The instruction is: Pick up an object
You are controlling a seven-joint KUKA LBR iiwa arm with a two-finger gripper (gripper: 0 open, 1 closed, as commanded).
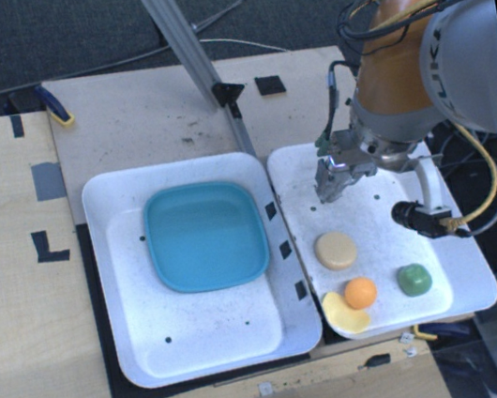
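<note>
Four small things are lying in the right bin [397,315] for us to choose from: a tan disc [336,250], an orange ball [360,293], a yellow piece [344,317] touching the ball at the front left corner, and a green object [415,279] toward the front right. We are hovering the end effector [331,183] over the bin's rear left part, behind the tan disc and apart from it, with nothing between its fingers. Whether those fingers are spread or closed, we cannot tell at this angle.

To do this step well, we are judging the tan disc the likeliest target, since it is nearest and standing free of its neighbours. We should be centring over it before descending, and keeping off the bin wall on the left. The orange ball would be the riskier choice, as it could roll and is crowded by the yellow piece.

We are reaching in from the right, the grey arm [471,59] with its orange band [394,53] bending over the bin's rear edge, the wrist pointing down and slightly leftward. A blue plate [205,235] is sitting in the left bin [143,355], well apart from our work.
</note>
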